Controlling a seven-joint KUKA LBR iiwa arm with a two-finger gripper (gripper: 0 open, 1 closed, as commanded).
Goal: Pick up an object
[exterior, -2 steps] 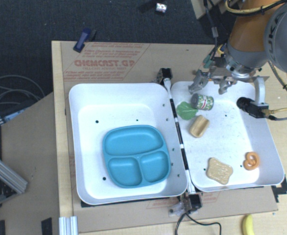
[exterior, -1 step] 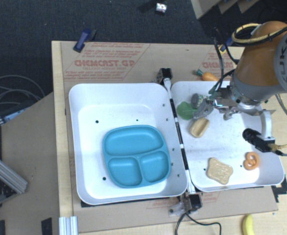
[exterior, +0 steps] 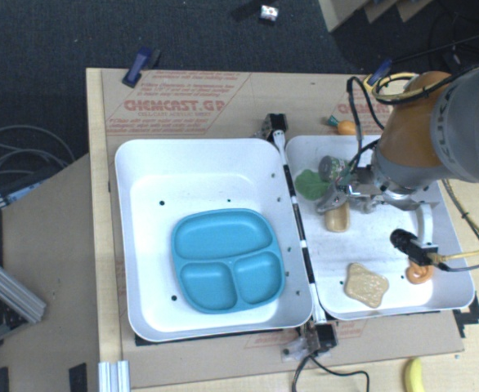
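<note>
Camera view: both white bins are seen from above at a slant, side by side on the worktop (exterior: 100, 219), with the arm (exterior: 436, 129) brought in from the right.
Step in hand: the approach is judged to be under way; nothing is seen lifted yet.
Hand: the hand (exterior: 343, 193) is set low over the upper left part of the right bin (exterior: 452, 296). Its state cannot be told, since the wrist hides it from above, and nothing is seen to be held.
Nearest candidates: a green object (exterior: 309, 184) lies just beside the hand on its left, and a small tan object (exterior: 336, 219) lies just below it.
Other objects: a beige, sponge-like piece (exterior: 365, 285) rests near the front of the right bin, with an orange ring (exterior: 419, 273) to its right, well apart from the hand.
Left bin: the left bin (exterior: 141, 186) carries a blue divided tray (exterior: 227, 260).
Next move: a closing on one of the two near objects is called for, then a straight lift clear of the bin wall.
Risk: the two objects lie close together, so a grasp may be spoiled by either.
</note>
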